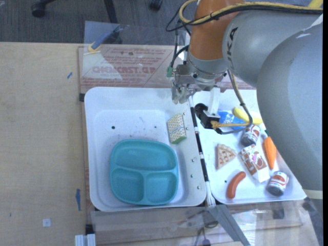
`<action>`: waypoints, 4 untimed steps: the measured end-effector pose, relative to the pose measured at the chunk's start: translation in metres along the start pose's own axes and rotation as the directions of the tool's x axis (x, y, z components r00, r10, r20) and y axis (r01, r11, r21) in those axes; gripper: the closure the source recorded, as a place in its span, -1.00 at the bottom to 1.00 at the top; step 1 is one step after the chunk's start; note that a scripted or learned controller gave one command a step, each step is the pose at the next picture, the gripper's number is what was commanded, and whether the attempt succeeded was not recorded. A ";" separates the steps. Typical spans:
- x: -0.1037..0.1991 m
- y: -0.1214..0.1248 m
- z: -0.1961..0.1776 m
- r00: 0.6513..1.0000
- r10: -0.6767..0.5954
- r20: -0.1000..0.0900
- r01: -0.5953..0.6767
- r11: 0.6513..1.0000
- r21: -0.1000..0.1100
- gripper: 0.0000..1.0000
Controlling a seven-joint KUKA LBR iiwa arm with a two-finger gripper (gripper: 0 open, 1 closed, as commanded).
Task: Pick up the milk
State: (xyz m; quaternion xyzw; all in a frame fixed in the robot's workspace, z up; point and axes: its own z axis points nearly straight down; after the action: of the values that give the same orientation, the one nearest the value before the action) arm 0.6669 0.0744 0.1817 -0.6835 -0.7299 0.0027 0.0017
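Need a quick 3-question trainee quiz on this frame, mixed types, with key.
1. True or false: the teal three-compartment plastic plate lies in the white bin on the view's left.
2. Which thing lies just to the view's right of the red-and-white milk carton?
A. orange toy carrot
B. the teal plate
C. a small patterned box
3. Fill in (top/bottom): the claw is near the ___ end of the divide between the two bins, as seen in the picture.

Key: 1 true; 2 A; 3 top.
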 end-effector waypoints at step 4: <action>0.136 -0.078 -0.133 0.640 -0.768 0.002 0.768 0.640 -0.002 1.00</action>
State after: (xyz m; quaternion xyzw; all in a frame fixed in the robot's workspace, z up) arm 0.5812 0.2054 0.3149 -0.3094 -0.9509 0.0011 0.0012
